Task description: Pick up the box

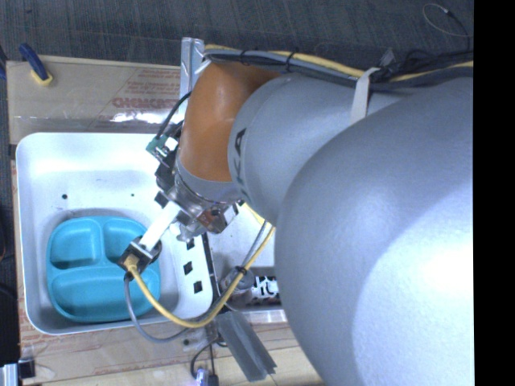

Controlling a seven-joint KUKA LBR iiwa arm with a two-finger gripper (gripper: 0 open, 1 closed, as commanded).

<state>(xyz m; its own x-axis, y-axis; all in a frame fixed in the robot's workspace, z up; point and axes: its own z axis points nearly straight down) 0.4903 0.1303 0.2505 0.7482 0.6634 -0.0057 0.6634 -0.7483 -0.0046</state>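
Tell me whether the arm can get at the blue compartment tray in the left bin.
Probably yes: the blue compartment tray lies uncovered in the white bin, with the grey arm just beside it.

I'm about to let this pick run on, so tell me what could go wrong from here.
1. The big grey arm blocks much of the view, so a failed grab on the box could go unnoticed.
2. The yellow cable loops low beside the light blue divided plastic tray in the left white bin; it might snag the tray.
3. The wrist sits close over the bins' shared wall and could bump it.
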